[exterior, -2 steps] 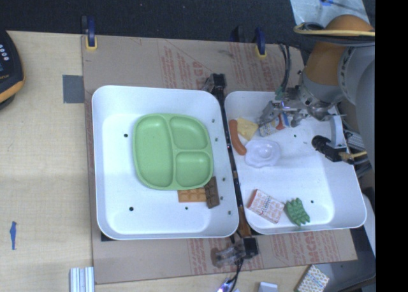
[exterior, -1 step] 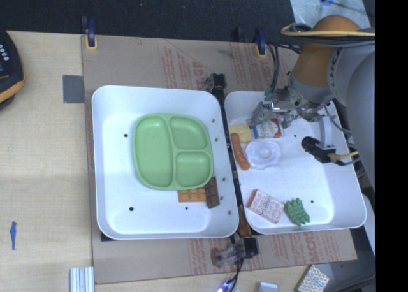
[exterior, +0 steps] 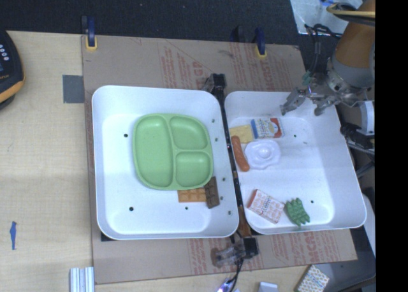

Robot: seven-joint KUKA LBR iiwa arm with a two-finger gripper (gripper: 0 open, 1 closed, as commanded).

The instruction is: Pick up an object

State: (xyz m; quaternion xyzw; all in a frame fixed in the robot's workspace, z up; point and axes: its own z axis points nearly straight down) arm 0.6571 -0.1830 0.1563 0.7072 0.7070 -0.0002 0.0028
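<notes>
No obj lifted yet. Candidates (hot dog [exterior: 240,154], fried egg [exterior: 262,154], green piece [exterior: 296,211]) are seen lying in rt bin [exterior: 331,176]. Gripper [exterior: 310,101] is held spread, nothing grasped, above bin's far rt corner. Approx. all left: descent, grasp, lift.

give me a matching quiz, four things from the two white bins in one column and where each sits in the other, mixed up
Things:
1. green divided plastic plate
2. spiky green toy
3. orange toy hot dog
4. two-finger gripper

Places:
A. right bin, by its left wall
B. over the right bin's far right corner
C. middle of the left bin
D. right bin, near edge

Pairs: 1-C, 2-D, 3-A, 4-B
</notes>
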